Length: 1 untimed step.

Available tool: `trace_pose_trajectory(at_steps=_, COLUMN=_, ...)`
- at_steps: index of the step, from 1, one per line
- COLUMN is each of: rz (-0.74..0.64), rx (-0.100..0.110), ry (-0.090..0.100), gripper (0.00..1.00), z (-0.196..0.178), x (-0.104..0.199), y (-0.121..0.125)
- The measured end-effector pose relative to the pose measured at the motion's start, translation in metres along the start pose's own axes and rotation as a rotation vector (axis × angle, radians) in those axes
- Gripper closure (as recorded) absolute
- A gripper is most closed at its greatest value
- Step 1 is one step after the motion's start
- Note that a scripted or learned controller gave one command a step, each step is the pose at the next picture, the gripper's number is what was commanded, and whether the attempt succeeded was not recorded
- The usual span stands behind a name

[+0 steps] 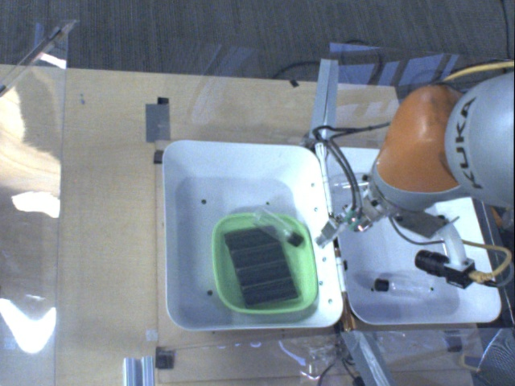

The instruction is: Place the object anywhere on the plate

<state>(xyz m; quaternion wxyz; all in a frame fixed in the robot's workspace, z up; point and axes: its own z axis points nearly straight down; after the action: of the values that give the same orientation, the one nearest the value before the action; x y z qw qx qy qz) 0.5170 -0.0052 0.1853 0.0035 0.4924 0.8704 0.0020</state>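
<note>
One clear tube (278, 221) lies on the green plate (221, 252).

Wooden bench (96, 215) bearing two shallow white bins, left bin (185, 215) and right bin (402, 296), side by side; grey metal post (326, 95) at far side; dark carpet (201, 14) beyond.

Green plate (221, 252) mostly covered by dark ridged block (259, 266), clear tube (278, 223) perhaps.

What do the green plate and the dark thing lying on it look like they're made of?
Green plate: likely plastic, with a uniform bright colour, a molded rim and a soft sheen. Dark ribbed object: possibly rubber or matte plastic, dull charcoal with raised ridges and no glare; the view leaves it open.
</note>
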Motion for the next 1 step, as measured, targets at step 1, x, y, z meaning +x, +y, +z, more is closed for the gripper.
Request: trace_pose_trajectory(at_steps=1, rz=-0.068, rx=-0.001, ry=-0.002, gripper=0.00, z=-0.0032, x=-0.0554, y=0.0075)
